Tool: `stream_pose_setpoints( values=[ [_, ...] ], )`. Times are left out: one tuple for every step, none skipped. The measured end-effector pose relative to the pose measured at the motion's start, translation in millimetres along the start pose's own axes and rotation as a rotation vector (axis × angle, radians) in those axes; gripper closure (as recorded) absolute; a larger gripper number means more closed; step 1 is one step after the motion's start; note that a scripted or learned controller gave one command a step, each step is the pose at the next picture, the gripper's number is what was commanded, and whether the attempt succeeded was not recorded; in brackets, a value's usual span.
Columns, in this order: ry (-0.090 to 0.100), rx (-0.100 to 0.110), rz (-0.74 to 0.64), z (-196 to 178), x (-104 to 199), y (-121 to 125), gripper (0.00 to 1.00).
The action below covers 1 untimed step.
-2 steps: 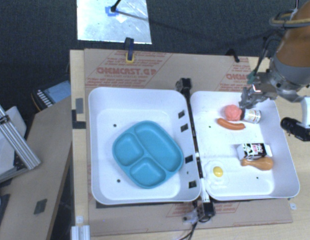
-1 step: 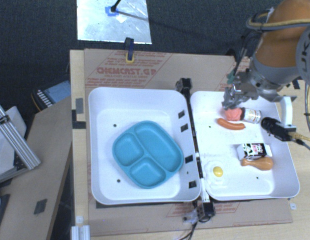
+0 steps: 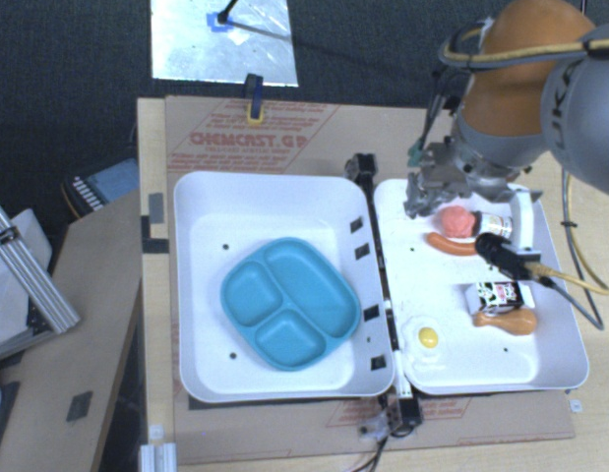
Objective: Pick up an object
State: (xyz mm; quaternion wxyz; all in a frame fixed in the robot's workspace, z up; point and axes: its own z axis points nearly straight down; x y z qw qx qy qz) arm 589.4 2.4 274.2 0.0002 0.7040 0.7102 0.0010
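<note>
Several small objs in right white shallow bin [image 3: 560, 362]: pink-red round toy [image 3: 458, 221] at top, orange sausage-shaped piece [image 3: 452, 244] just below it, touching. Gripper [image 3: 422, 203] low just left of pink toy; grip state can't tell. Fried-egg toy [image 3: 427, 338] near front. Blue three-compartment plastic tray [image 3: 289, 303] in left white bin [image 3: 201, 214].

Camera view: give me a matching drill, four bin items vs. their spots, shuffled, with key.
Items:
1. blue divided plate
2. fried egg toy
3. pink ball
4. chicken drumstick toy

Places:
A. right bin, just under the tool
B. left bin, middle
C. right bin, near front-left corner
D. right bin, below the black-and-white carton

Pairs: 1-B, 2-C, 3-A, 4-D
</note>
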Motion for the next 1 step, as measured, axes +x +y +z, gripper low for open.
stream_pose_setpoints(
  values=[
    [0.001,0.001,-0.001,14.1,57.1,3.7,1.0]
  ],
)
